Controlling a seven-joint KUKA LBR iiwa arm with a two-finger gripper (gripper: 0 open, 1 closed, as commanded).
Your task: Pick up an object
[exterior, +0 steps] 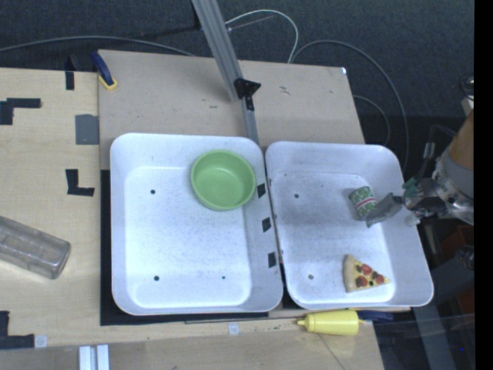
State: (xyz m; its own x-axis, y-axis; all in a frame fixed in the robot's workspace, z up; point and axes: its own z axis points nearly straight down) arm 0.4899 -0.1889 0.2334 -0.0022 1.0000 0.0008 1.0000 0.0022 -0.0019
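You see the grey two-finger gripper (383,210) reaching in over the right edge of the right-hand shallow white bin (323,154), its dark tips just beside a small green-and-white can (360,201); whether the fingers are spread or closed you cannot tell. In the same bin, nearer you, lies a toy pizza slice (363,274). The left-hand white bin (139,230) holds a round green plastic bowl (223,179) near its far right corner.
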